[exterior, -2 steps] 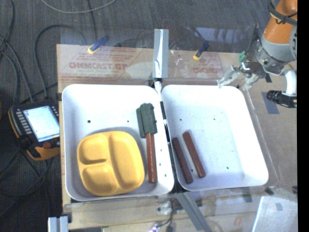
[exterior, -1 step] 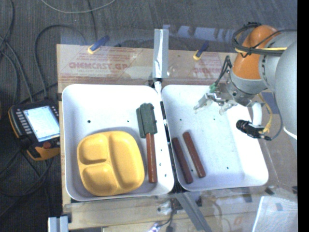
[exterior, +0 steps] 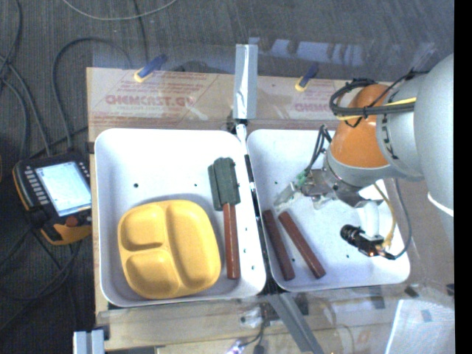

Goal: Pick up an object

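Brush [exterior: 226,205] beside yellow tray [exterior: 169,248]; two brown sticks [exterior: 290,244] right bin [exterior: 332,264].

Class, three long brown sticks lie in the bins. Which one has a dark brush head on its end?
The stick in the left bin, beside the yellow tray. Its far end carries the dark brush head; the two sticks in the right bin are bare.

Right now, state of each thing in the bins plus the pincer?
Yellow divided plate: flat in left bin, open side up.
Brush: lying flat in left bin, beside the plate, head away from camera.
Two brown sticks: lying side by side in right bin.
Pincer: over right bin above the sticks, nothing visibly held.
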Motion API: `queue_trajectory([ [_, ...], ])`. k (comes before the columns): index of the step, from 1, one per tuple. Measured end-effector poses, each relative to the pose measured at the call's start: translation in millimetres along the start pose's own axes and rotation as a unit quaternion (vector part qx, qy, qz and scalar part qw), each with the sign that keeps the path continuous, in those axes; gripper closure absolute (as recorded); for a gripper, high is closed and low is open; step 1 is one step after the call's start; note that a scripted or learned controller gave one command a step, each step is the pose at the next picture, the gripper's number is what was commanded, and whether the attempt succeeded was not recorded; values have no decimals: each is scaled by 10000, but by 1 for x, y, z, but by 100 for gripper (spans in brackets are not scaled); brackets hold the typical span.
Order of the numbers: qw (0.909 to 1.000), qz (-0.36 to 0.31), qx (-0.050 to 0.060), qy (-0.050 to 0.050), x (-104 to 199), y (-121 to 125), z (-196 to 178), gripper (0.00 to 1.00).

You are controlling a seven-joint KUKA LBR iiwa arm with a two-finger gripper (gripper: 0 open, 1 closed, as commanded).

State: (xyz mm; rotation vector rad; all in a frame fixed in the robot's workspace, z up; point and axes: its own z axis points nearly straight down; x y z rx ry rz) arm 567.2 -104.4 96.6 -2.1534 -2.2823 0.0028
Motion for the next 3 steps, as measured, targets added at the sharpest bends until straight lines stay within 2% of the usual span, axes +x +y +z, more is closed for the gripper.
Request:
queue_trajectory([
  [1,9999,-64,-112,-38,8,-55,5,0],
  [2,9999,-69,-139,-34,9,-53,-6,100],
  [3,9987,510,-4,-20,51,19,-86,100],
])
